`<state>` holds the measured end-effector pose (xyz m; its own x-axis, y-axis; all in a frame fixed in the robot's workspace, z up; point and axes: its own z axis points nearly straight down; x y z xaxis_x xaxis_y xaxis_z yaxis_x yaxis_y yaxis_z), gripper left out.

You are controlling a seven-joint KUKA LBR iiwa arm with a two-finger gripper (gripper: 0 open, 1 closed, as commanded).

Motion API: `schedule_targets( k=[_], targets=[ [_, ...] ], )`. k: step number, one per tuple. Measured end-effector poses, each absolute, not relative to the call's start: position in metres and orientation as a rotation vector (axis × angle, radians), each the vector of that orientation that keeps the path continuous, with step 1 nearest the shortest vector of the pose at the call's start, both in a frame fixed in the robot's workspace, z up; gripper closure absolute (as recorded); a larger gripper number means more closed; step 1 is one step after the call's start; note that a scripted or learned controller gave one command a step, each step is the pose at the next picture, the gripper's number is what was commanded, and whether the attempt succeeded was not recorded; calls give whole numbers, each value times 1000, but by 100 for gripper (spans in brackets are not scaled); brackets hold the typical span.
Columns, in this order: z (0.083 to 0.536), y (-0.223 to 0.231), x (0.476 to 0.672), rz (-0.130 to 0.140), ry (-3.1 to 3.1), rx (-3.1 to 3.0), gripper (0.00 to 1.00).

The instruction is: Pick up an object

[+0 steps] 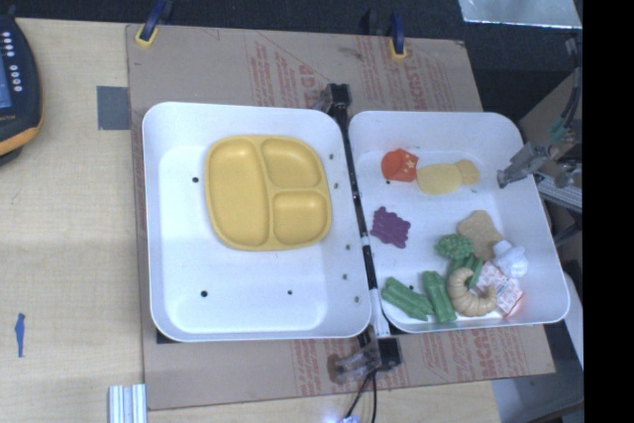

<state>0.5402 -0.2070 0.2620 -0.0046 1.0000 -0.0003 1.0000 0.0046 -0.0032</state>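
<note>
Using the right bin [535, 213] as landmark: at its near edge lies a pile of green beans [421, 295], a shrimp [468, 295] and broccoli [455, 247]. All look light, rigid and slick, so pinch a bean across its narrow width. At its far right rim hovers the gripper [517, 170], fingers apart, holding nothing.

- Gripper [515, 175]: grey metal, angular, with a slim pointed fingertip; surfaces look dull and unpainted.
- Body behind the fingertip: blocky grey housing with darker recesses.
- Thin greenish cable or rod rising above it; detail too blurred to identify.
</note>
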Motion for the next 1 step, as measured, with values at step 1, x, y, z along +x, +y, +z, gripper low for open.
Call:
schedule_targets(
  k=[1],
  targets=[
    [138,-209,621,9,-2227,-2205,0]
  ],
)
